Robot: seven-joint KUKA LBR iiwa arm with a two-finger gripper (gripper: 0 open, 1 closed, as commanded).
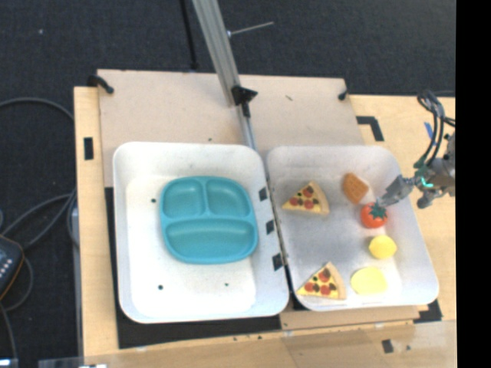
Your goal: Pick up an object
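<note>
The two-finger gripper [405, 190] is hovering with a small red plastic tomato [374, 215] just below-left of its jaws; jaw state cannot be told; nothing is looking lifted, so grasping is remaining.

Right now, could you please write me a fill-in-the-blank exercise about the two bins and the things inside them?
1. The blue divided plate lies in the ____ bin.
2. The right bin holds ____ pizza slices.
3. The gripper is closest to the red ____.
4. The brown bread piece lies ____ of the upper pizza slice.

Missing words: left; two; tomato; right
</note>
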